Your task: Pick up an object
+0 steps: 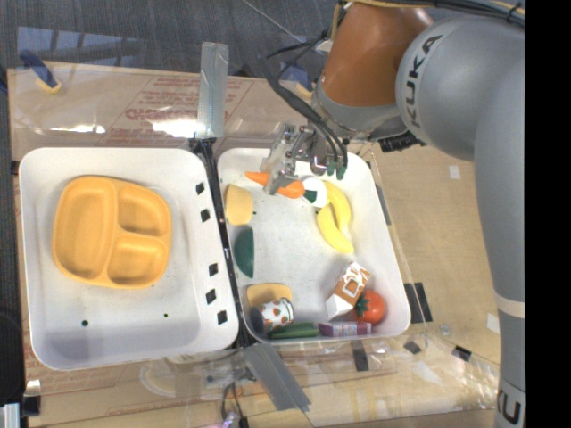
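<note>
My gripper [291, 160] hangs low over the far end of the right bin [393, 266], reaching in from the upper right. Directly under it lies an orange toy carrot [278, 184], partly covered by the gripper's body; whether the carrot is gripped is hidden. A small white and green piece [314, 194] sits just right of the carrot. A yellow banana [335, 218] lies beside them along the bin's right side.
The right bin also holds a pale yellow wedge [237, 205], a dark green piece [243, 251], a small carton [349, 291], a red tomato [372, 308], a printed cup [277, 314] and a green cucumber [293, 331]. A yellow divided plate [111, 231] lies in the left bin [53, 328].
</note>
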Robot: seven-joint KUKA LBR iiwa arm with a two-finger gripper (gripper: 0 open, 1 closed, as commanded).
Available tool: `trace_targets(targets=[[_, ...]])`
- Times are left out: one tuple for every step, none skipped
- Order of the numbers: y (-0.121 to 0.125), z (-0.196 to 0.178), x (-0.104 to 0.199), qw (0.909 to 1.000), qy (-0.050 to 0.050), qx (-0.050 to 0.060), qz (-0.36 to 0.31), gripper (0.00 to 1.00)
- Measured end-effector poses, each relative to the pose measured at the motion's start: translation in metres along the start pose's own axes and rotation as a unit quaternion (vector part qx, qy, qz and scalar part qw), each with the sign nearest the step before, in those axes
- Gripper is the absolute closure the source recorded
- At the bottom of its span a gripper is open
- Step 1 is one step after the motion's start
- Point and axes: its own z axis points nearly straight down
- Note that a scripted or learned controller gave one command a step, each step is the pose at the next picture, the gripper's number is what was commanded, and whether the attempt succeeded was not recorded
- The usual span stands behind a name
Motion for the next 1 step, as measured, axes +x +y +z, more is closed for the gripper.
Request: trace_targets(targets=[[0.0394, -0.0265, 0.0010, 0.9976, 0.002, 0.000, 0.070, 1.00]])
